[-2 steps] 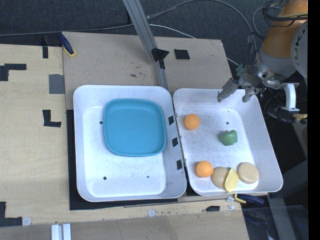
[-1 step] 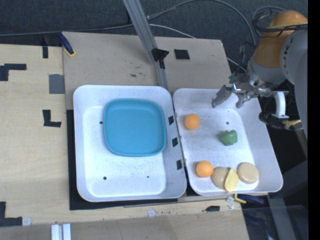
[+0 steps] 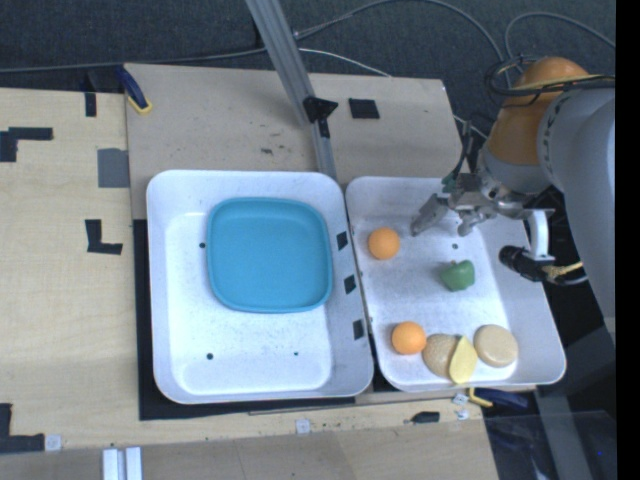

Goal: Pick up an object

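My gripper [image 3: 446, 222] hangs over the upper part of the right bin [image 3: 390, 200], its two fingers spread open with nothing between them. An orange ball [image 3: 383, 243] lies left of and slightly below the fingers. A green pepper-like piece [image 3: 459, 275] sits just below the gripper. Along the bin's front edge rest a second orange ball [image 3: 407, 337], a tan lumpy piece [image 3: 437, 352], a yellow banana-like piece [image 3: 462, 360] and a beige round piece [image 3: 495, 345].
The left bin [image 3: 170, 298] holds a blue square plate [image 3: 269, 254]. A grey metal post [image 3: 290, 58] slants up from between the bins. Cables run behind the bench near the arm.
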{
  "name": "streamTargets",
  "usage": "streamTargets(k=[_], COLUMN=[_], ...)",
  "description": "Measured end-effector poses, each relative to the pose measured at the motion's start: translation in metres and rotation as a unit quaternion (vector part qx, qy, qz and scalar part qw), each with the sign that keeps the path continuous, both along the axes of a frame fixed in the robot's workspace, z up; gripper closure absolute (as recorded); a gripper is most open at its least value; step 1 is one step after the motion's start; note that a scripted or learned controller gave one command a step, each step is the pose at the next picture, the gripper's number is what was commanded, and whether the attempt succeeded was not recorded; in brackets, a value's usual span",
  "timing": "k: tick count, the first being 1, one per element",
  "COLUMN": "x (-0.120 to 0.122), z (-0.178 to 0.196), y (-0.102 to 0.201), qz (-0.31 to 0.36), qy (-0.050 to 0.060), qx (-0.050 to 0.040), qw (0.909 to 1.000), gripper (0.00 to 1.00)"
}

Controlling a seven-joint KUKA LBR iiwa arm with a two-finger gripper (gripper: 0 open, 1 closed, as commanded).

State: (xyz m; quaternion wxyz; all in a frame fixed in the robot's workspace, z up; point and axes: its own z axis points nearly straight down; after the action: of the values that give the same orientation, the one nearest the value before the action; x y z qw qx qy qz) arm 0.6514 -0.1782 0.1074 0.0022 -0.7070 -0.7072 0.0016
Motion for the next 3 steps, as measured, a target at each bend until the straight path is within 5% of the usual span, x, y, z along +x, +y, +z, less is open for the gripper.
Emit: streamTargets(k=[1,3], x=[0.001,0.002], z=[0.014,0.137], y=[0.0,-0.008], qz=[0.001,0.0], qy=[-0.003,-0.005], qx=[-0.0006,-0.0009], qw=[1.0,1.0], gripper=[1.0,1.0])
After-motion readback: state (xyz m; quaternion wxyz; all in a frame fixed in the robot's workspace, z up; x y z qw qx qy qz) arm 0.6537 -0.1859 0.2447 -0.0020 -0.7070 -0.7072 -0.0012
